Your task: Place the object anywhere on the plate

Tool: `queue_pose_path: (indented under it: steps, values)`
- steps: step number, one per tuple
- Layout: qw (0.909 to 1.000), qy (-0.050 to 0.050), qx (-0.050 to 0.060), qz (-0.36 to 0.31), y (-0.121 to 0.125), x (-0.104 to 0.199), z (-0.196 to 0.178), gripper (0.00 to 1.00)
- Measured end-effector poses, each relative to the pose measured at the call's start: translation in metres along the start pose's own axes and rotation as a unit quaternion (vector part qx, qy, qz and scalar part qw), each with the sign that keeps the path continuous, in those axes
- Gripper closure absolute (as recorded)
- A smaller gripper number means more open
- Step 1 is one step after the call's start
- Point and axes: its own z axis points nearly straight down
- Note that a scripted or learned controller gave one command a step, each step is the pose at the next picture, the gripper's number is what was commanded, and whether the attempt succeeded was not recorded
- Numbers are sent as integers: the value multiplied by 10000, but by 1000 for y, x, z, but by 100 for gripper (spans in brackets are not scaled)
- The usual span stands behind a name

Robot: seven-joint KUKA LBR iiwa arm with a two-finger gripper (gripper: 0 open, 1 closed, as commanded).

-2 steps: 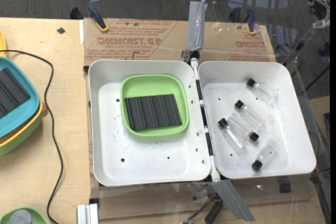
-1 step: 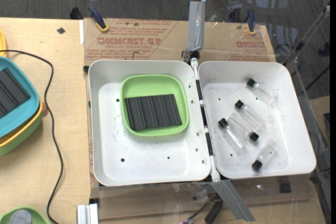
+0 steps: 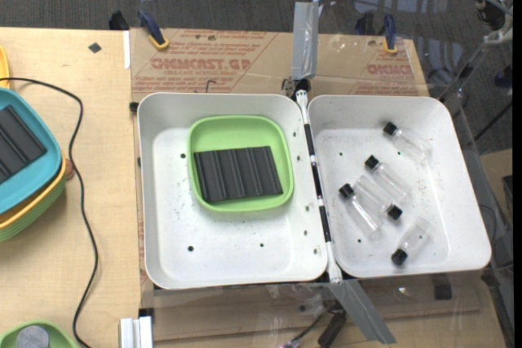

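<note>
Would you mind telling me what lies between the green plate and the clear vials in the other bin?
In the camera view, bare white bin floor and the two bins' adjoining rims separate the green plate from the vials.

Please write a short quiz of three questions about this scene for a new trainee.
1. True or false: the square green plastic plate sits in the left white bin.
2. What lies on that plate? A) black ribbed mat B) glass vial C) blue lid
3. Fill in: the clear vials with black caps lie in the ____ white bin.

Key: 1 true; 2 A, the black ribbed mat; 3 right.
</note>
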Motion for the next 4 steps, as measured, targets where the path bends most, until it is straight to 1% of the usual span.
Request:
queue_pose_path:
  steps: [1, 2, 4]
  values:
    - [10000, 10, -1, -18, -1, -2, -58, 0]
    - [10000, 11, -4, -46, -1, -3, -71, 0]
    - [10000, 9, -5, -21, -1, -1, -71, 0]
